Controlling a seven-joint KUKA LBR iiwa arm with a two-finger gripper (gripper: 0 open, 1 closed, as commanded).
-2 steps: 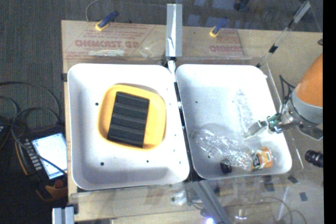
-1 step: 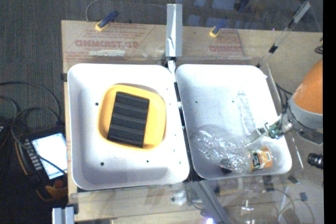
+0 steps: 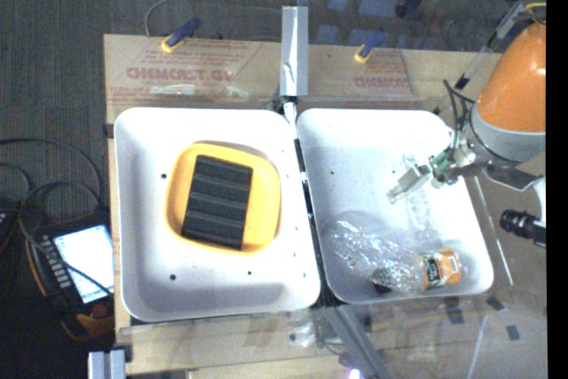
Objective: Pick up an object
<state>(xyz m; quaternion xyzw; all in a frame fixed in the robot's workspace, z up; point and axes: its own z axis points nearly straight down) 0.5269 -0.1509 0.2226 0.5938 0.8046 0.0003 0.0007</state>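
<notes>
In the right bin (image 3: 355, 133) a clear plastic bottle (image 3: 390, 257) with an orange label lies on its side near the front edge. In the left bin (image 3: 142, 217) sits a yellow dish (image 3: 266, 191) with a black ridged block (image 3: 217, 201) on it. My gripper (image 3: 410, 182) hangs over the right bin's right half, behind the bottle and apart from it. The grey and orange arm (image 3: 515, 98) reaches in from the right above it.
A metal strip (image 3: 294, 49) stands at the back between the two bins. Two clamps (image 3: 180, 33) (image 3: 369, 44) sit on the cardboard behind them. Cables and a tablet (image 3: 80, 257) lie on the floor to the left.
</notes>
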